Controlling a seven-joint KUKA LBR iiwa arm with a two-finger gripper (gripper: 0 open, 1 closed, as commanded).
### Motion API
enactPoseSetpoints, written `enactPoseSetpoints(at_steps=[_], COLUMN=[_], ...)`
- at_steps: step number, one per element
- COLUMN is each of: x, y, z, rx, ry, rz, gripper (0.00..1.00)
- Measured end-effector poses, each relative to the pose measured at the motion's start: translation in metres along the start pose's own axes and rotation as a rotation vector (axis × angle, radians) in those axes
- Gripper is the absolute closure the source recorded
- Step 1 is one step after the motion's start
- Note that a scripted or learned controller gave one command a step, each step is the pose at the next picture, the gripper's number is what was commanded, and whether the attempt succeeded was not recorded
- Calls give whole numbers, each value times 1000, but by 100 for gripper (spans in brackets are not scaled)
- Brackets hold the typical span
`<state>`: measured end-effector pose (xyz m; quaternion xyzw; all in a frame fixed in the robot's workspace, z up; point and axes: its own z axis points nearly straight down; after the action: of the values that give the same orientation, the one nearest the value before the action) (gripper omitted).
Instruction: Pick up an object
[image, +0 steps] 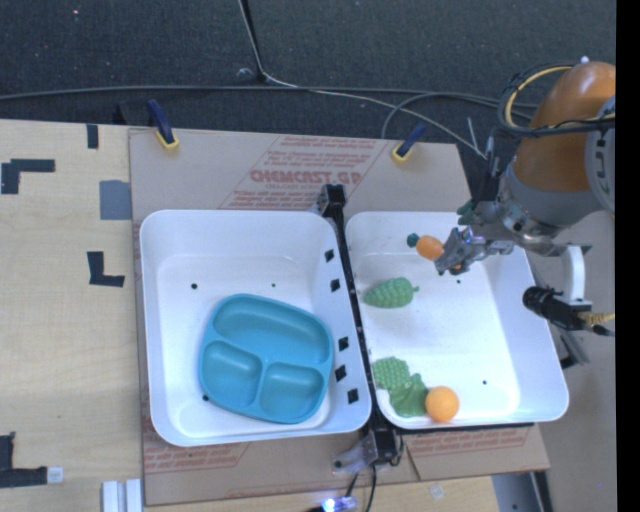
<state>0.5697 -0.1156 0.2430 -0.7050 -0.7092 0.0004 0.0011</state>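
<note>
My gripper (455, 256) hangs over the back part of the right bin (505, 330), reaching in from the right. A small orange carrot with a green top (427, 246) lies right against the gripper's left side; whether the carrot is gripped is unclear. A green knobbly piece (390, 293) sits further left near the bin's middle. At the front of the same bin are a green leafy piece (398, 382) and an orange ball (441, 403), touching each other.
The left bin (175, 260) holds a blue divided plate (266, 357). A black divider (343, 300) runs between the bins. Cables trail across the bench behind the bins, and two clamps (160, 128) pin the cardboard base.
</note>
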Motion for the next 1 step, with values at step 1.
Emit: enactPoseSetpoints(at_steps=[1], x=[52], y=[-7], z=[-6], rx=[0], ry=[1], rz=[-1], gripper=[100])
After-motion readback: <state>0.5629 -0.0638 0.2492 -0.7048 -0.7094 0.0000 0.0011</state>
